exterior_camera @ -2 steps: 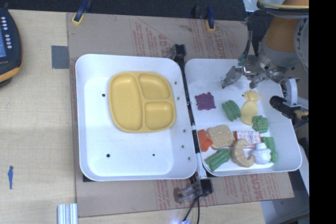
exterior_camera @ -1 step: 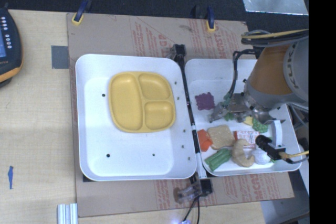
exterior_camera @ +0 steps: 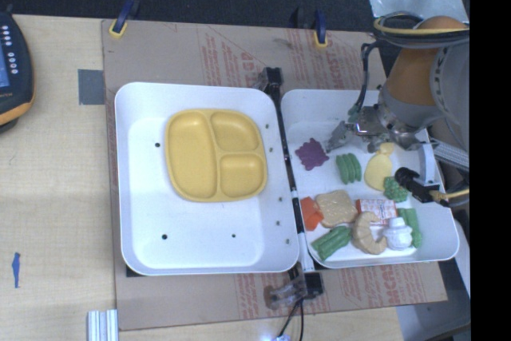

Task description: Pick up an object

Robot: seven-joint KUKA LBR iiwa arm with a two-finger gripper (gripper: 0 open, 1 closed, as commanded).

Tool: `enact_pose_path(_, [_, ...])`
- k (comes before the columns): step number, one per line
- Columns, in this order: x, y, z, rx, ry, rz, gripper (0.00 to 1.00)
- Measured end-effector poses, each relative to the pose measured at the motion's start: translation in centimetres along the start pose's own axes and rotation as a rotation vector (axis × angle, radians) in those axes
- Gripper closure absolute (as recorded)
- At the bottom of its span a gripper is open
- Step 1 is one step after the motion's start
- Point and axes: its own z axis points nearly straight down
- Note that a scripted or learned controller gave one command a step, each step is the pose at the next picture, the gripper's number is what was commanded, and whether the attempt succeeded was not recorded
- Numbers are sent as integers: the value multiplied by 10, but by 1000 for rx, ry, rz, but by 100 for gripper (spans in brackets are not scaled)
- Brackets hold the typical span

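The arm is hanging over the right bin [exterior_camera: 447, 247], so the reach-and-choose step looks to be in hand, with nothing lifted yet by my judgement. The tool [exterior_camera: 359, 130] is sitting low over the bin's far end, and I cannot tell how it is set (the wrist is hiding much of it). The nearest candidate seems to be the purple grape bunch [exterior_camera: 311, 153], lying on the bin floor just left of the tool and a little nearer the camera. It is looking small, knobbly and dull violet, probably soft plastic. The next move would call for shifting over it and descending squarely. The other toy foods are crowding the bin's near end, well beyond the grapes. The yellow tray [exterior_camera: 215, 153] is resting in the left bin [exterior_camera: 140, 251].
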Motion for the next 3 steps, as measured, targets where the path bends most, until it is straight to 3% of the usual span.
enact_pose_path(1, [19, -35, 2, 7, 2, 3, 0])
enact_pose_path(2, [17, -34, -9, 7, 1, 3, 100])
enact_pose_path(3, [120, -62, -103, -2, 7, -8, 100])
